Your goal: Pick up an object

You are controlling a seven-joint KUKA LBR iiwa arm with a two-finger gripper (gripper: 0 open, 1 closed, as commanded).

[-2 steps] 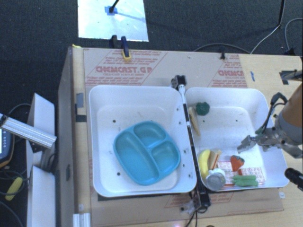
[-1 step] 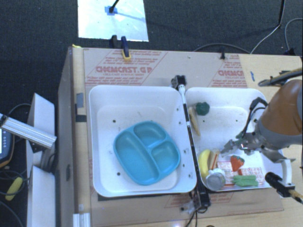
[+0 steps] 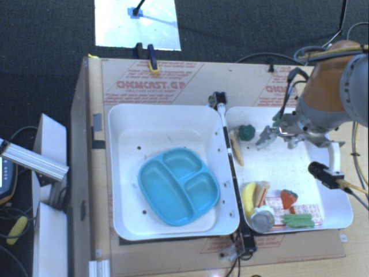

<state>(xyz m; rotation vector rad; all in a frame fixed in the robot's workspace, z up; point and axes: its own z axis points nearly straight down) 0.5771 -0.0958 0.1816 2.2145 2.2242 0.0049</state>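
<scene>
My gripper point(image 3: 278, 139) hangs over the far part of the right bin point(image 3: 337, 172), with the grey and orange arm coming in from the right. Its two fingers are spread, so it is open with bare bin floor between them. A dark green round object point(image 3: 247, 132) lies just left of the gripper, apart from it. A thin yellow piece point(image 3: 236, 149) lies along the bin's left wall. Near the bin's front lie a banana point(image 3: 248, 197), a red strawberry-like piece point(image 3: 288, 199), a silver can point(image 3: 262, 220) and a green bean pod point(image 3: 299, 220).
The left bin point(image 3: 124, 154) holds a blue divided plate point(image 3: 179, 184). A black part point(image 3: 323, 173) juts over the right bin's right side. A divider bar point(image 3: 226, 149) runs between the bins. Cables trail along the bench's back right.
</scene>
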